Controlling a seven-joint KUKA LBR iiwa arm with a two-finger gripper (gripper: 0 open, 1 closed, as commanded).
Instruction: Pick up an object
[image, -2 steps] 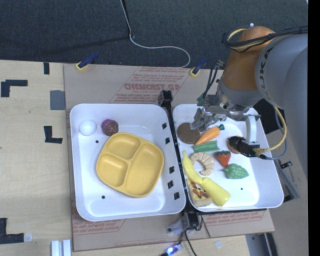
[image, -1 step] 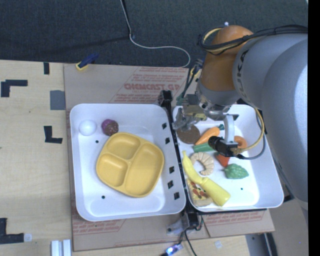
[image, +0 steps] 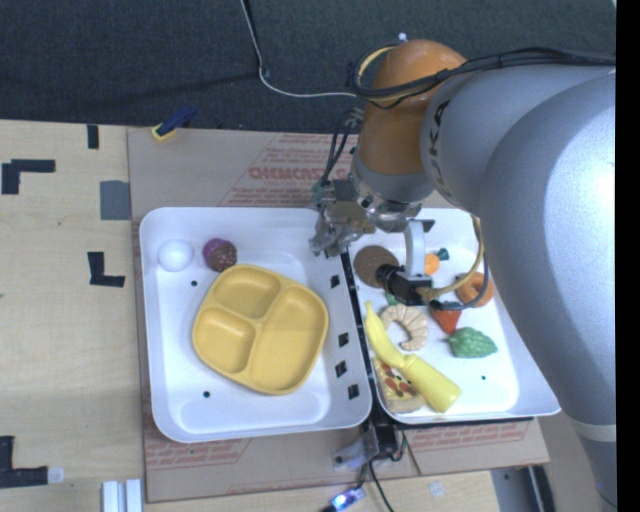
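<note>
My gripper (image: 375, 240) hangs over the far left part of the right bin (image: 500, 400), close to the divider between the bins. Right under it lies a brown round disc (image: 372, 264). In front of the disc lie a curled tan pastry (image: 410, 326), a yellow banana (image: 382, 338) and a yellow bottle (image: 432, 382). A small orange piece (image: 432, 264), an orange fruit (image: 480, 290), a red piece (image: 447, 320) and a green piece (image: 472, 344) lie to the right, partly under the arm.
The left bin (image: 160, 300) holds a yellow divided plate (image: 261, 327), a white ball (image: 174, 254) and a dark maroon ball (image: 220, 253) at its far left corner. The grey arm covers the right bin's far right side. A cable runs across the dark background.
</note>
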